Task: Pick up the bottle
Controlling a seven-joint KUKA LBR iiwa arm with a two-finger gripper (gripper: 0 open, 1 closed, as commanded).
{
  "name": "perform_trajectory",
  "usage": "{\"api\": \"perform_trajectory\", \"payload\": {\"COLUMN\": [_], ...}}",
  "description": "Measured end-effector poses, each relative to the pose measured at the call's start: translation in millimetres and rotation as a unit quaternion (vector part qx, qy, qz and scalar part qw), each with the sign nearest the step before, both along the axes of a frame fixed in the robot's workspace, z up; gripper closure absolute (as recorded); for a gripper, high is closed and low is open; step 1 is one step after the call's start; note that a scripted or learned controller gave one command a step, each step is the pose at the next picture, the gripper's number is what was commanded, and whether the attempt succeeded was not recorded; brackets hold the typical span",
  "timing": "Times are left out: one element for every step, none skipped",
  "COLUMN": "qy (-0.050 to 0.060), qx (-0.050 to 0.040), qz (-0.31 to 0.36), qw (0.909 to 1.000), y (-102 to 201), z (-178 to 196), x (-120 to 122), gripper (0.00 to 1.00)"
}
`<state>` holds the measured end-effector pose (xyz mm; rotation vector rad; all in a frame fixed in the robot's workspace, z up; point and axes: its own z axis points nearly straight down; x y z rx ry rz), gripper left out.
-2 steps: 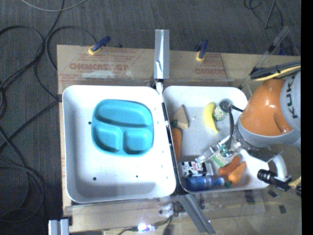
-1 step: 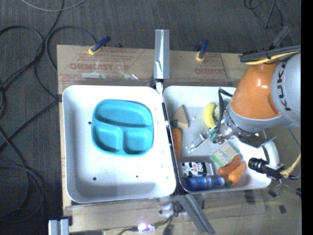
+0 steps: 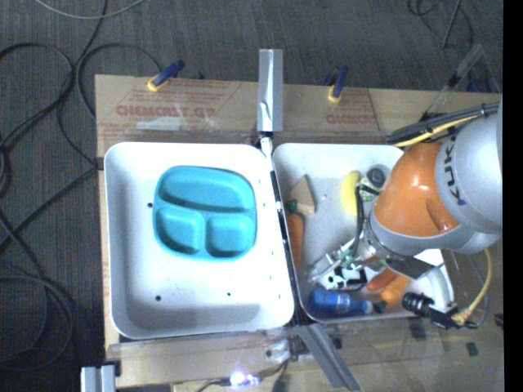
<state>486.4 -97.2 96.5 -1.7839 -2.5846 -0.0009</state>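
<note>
A: Blue plastic, lying on its side; that's the bottle, at six o'clock in the right bin, against the near wall.

B: And the gripper?

A: Just above it, toward twelve o'clock from the bottle, low among the clutter; whether it's spread or closed I cannot tell, and nothing is visibly held.

B: How will the bottle handle?

A: Light, I'd judge, and stiff enough; smooth and round, so likely to roll or slip. Take it across the middle of the body, not along its length; the wall leaves little room on the near side.

B: What's crowding it?

A: An orange piece at its three o'clock, a carrot at ten; the blue tray sits well apart in the left bin.
</note>
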Motion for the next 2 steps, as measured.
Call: {"api": "perform_trajectory", "payload": {"qy": [0.000,0.000], "qx": [-0.0023,0.0001], "qz": [0.001,0.062], "qw": [1.0000,0.9981], "y": [-83,-36], "z": [106,4], "x": [-2,-2], "gripper": [0.00,0.00]}}
